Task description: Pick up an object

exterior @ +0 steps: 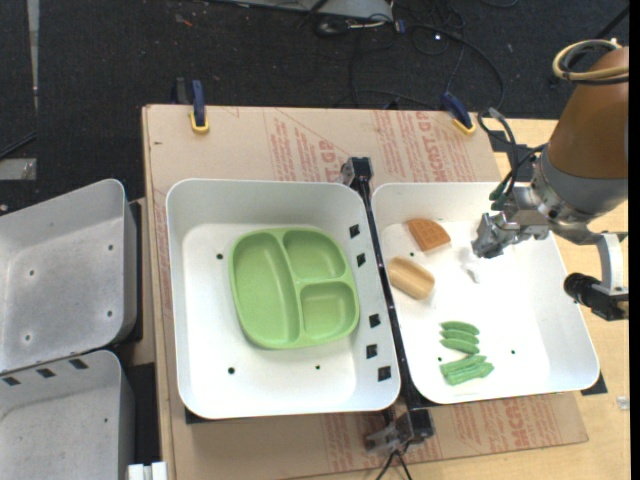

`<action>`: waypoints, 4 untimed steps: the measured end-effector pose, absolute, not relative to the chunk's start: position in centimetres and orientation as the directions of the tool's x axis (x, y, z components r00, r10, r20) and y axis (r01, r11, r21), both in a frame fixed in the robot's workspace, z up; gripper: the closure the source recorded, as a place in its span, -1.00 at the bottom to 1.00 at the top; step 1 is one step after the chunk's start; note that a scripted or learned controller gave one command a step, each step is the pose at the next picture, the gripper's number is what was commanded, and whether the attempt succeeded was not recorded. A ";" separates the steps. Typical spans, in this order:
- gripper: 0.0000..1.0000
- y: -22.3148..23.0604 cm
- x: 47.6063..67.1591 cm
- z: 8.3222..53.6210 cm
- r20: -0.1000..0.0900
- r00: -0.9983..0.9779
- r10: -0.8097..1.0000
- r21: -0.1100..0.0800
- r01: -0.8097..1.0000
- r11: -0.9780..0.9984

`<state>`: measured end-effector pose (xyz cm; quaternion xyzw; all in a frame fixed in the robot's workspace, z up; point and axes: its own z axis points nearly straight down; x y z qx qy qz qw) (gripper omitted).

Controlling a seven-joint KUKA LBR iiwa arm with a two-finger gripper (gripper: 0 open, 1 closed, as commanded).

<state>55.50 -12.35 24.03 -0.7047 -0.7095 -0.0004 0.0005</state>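
In the right bin (560,298) lie a toast-like orange slice (429,234), a tan bread roll (411,277) and green pea pods (463,352). My gripper (489,243) hangs over the upper right part of that bin, to the right of the orange slice and apart from it. Nothing shows between its fingers. A small white bit (471,271) lies just below the gripper.
The left bin (200,298) holds a green divided plate (295,286). A black divider (378,288) runs between the bins. Clamps (199,108) sit at the board's far edge. White bin lids (60,268) lie off to the left.
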 end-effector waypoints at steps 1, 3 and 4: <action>1.00 -7.0 54.7 24.9 0.002 -0.008 1.000 0.000 1.000 0.008; 1.00 3.7 53.5 22.4 0.002 -0.008 1.000 -0.003 1.000 0.008; 1.00 8.6 51.7 23.2 0.002 -0.008 1.000 -0.002 1.000 0.008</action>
